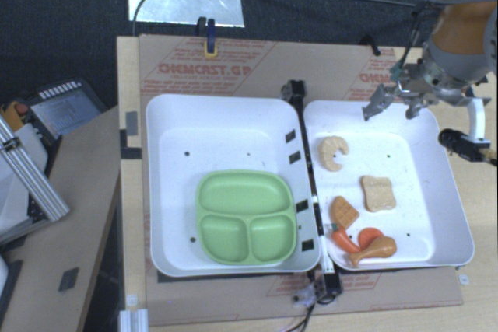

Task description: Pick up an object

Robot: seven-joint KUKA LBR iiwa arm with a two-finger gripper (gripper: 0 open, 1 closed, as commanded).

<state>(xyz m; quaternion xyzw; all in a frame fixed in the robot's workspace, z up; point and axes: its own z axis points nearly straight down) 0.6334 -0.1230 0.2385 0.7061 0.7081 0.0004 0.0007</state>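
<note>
Landmark: right bin point(447, 190). All toy food inside it.

Near edge: drumstick point(375, 249), touching red pepper point(369, 234); orange wedge point(344, 211) just behind, beside inner wall.

Centre: bread slice point(378, 193), lying flat.

Farther back, toward inner wall: pale croissant point(334, 152).

Above far rim: gripper point(395, 106), fingers point(374, 106) spread wide, holding nothing, well apart from all items.

Left of landmark: left bin point(171, 128) with green divided plate point(246, 215) at near side.
</note>
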